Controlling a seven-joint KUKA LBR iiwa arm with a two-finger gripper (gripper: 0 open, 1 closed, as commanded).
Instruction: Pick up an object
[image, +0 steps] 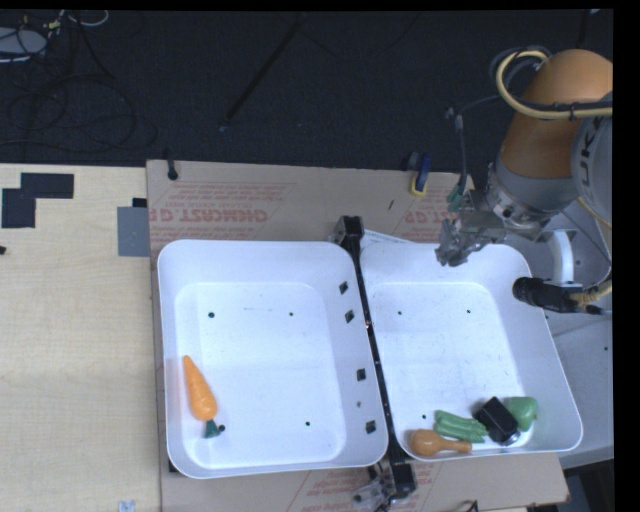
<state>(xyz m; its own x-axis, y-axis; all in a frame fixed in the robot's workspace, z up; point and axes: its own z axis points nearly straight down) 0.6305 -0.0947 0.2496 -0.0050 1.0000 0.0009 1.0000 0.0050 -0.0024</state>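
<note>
Approach phase, nothing grasped. The grey two-finger gripper (452, 250) hangs over the far rim of the right shallow white plastic bin (470, 340); can't tell how its fingers are set, too small and dark.

Candidates sit well apart from it, bunched in that bin's near-right corner: a green bean-like pod (458, 425), a small black block (497, 420) lying against a rounded green piece (523, 408), and a tan pear-shaped toy (437, 443). All look smooth, moulded plastic.

The left white bin (255, 450) holds a glossy tapered orange plastic carrot (199, 390) with a green stub, lying alone near the left wall.

Next move, my read: travel to the near corner and descend. The cluster is tight and against the wall, so the grasp is awkward. The carrot is the cleaner target.
</note>
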